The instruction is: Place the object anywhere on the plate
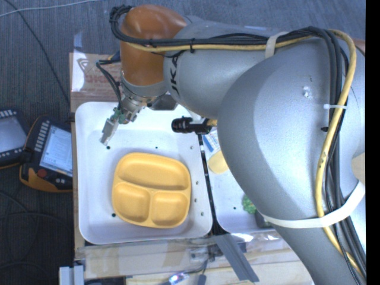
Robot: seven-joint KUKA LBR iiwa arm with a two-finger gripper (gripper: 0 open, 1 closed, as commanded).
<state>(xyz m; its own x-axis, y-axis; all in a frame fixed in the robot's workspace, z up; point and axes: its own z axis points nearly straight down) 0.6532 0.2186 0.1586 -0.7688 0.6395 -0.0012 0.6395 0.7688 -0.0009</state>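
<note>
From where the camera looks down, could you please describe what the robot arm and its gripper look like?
The arm is bulky, with rounded, smooth grey casings and an orange band above the wrist. Black and yellow cables run along its outside, held by pale ties. Dark lettering, partly visible, marks the grey casing beside the band. The gripper is small, slim and grey metal, with a bit of green at its base.
</note>
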